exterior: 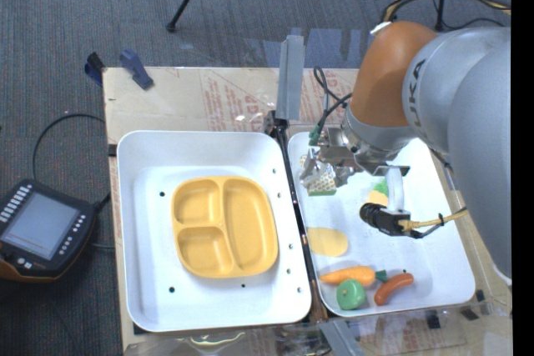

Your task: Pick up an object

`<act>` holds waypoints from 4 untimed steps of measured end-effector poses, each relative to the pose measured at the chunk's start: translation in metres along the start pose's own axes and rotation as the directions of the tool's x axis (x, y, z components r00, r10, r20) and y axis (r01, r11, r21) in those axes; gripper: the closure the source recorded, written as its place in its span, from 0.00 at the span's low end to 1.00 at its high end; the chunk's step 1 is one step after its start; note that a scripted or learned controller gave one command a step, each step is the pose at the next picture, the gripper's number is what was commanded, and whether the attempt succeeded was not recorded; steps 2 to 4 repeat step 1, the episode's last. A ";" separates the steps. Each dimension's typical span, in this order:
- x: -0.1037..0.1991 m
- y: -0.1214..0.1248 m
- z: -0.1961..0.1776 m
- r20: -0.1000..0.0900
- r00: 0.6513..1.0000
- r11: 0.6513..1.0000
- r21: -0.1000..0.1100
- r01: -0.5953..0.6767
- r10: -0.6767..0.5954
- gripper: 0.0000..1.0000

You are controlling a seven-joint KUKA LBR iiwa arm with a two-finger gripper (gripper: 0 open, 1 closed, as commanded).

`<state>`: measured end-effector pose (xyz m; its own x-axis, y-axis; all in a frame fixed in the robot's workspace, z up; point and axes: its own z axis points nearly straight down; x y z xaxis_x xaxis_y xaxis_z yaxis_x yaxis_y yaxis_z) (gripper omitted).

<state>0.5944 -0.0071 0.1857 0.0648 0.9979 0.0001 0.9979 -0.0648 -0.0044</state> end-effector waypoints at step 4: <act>0.041 0.037 -0.015 0.000 1.000 1.000 -0.001 -0.008 0.008 1.00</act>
